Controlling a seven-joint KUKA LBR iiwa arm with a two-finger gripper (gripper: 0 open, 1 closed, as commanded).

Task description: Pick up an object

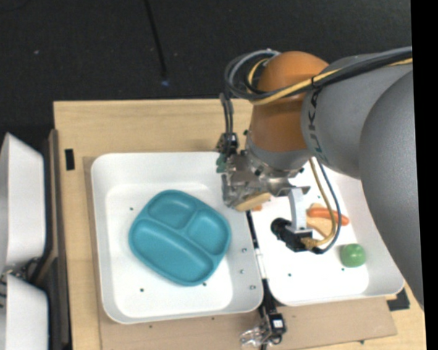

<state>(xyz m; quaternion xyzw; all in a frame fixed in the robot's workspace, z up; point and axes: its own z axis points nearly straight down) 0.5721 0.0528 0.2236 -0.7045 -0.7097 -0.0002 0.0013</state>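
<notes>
- The grey metal two-finger gripper hangs over the far end of the seam where the two shallow white bins meet, close to their far rims.
- Its opening is hidden under the wrist, so how wide it stands cannot be told. Nothing can be seen held in it.
- To the gripper's left, the left white bin has bare floor along its far and left walls and in its near corners.
- A teal plastic plate with three compartments lies flat down and left of the gripper, near it but apart. It fills the middle of the left bin, and its rounded rim is clear of every wall.
- To the gripper's right, the right white bin is partly covered by the arm. A strip of floor along its near wall is open.
- A small orange carrot-shaped piece lies right of the gripper.
- A small green rounded lump sits further down and right, near the bin's right wall.
- The pale wooden bench borders both bins.
</notes>
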